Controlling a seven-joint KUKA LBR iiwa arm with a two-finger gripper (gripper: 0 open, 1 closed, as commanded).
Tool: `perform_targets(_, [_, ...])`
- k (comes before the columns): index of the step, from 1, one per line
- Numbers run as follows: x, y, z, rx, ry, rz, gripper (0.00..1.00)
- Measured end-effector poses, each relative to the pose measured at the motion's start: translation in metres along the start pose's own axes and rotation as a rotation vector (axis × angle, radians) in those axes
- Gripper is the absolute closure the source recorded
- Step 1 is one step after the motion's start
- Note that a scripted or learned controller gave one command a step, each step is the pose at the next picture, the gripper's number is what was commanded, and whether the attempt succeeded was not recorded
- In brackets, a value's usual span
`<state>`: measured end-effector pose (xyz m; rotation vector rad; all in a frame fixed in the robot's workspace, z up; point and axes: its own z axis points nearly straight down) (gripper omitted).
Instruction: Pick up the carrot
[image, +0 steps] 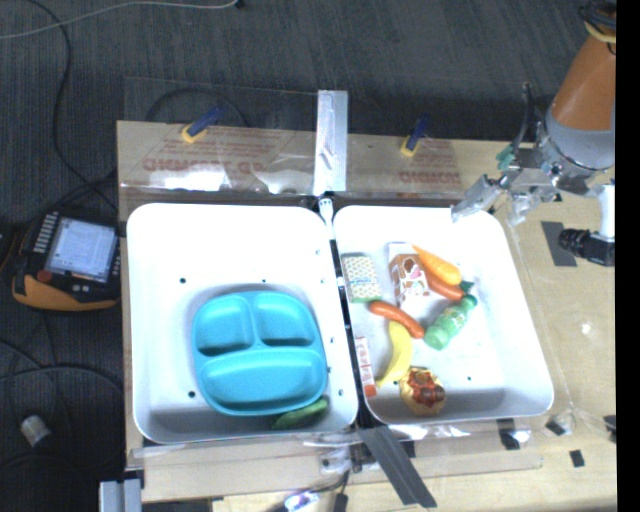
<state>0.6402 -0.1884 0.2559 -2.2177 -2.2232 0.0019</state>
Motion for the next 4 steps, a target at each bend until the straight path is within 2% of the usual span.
perform_targets(1, [0.022,0.028,0.096,0.002,-0.003,0.056,0.00])
perform_targets(2, [-0.009,0.008,0.163,-0.003,0.000,-0.084,0.00])
perform_targets(3, [-0.008,0.007,0.155,0.003,0.002,-0.085,1.00])
perform_targets(4, [0.090,0.029,0.022,-0.002,-0.002,-0.336,1.00])
